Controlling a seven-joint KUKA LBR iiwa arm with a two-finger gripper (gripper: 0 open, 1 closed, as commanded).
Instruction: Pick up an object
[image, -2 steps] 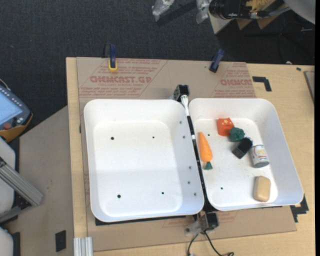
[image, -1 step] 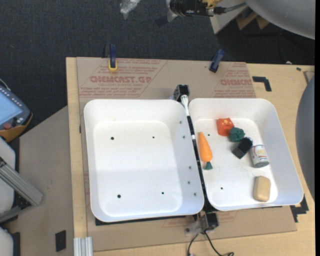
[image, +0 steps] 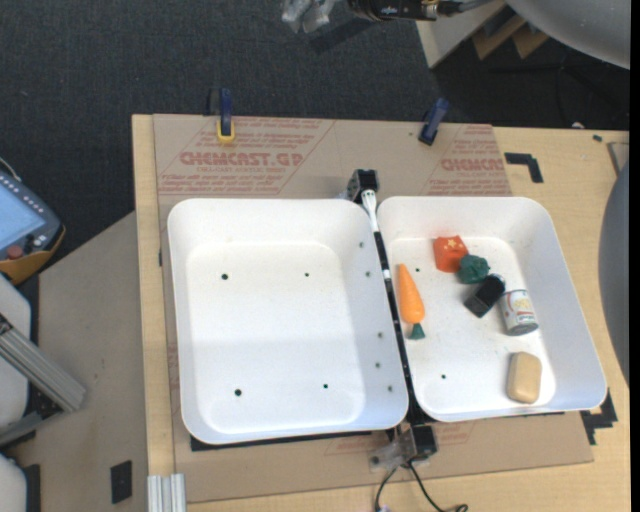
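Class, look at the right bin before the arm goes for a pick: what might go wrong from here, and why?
1. The orange block, green lump, black piece and small can sit crowded together, so reaching for one may nudge or grab a neighbour.
2. The toy carrot lies close to the right bin's inner wall, which may block a clean grasp.
3. The can is rounded and might roll away when touched.

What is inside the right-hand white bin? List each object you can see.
The right bin holds a carrot, an orange block, a dark green lump, a black block, a small can and a tan block. Anything beneath them is covered.
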